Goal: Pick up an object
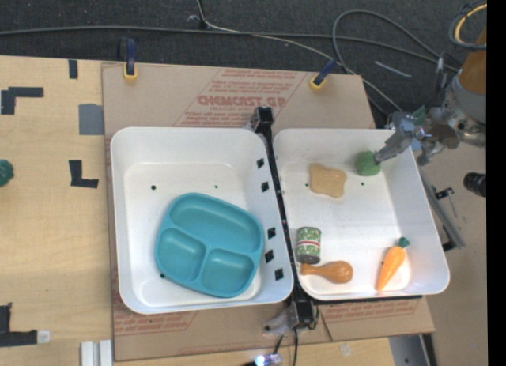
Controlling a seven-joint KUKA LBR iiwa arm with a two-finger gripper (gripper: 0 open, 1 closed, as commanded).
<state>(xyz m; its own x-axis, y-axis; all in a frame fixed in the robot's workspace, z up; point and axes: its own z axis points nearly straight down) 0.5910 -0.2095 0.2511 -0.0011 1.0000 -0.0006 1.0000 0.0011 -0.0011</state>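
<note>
A green ball (367, 163) lies near the far right wall of the right bin (419, 198), with the hand (389, 151) slanting down from the right, its tip at the ball; its grip cannot be told. A tan piece (326, 180) lies just left

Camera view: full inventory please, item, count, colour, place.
bins: 2, white, side by side on the bench
divided plate: 1, teal, in the left bin
green ball: 1, green, right bin, far right corner, at the gripper tip
tan piece: 1, beige, right bin, far middle
can: 1, green and white, right bin, near left
drumstick: 1, orange-brown, right bin, near edge
carrot: 1, orange with green top, right bin, near right corner
clamps: 2, yellow and blue, board's far edge
gripper: 1, grey, over the right bin's far right corner
</note>
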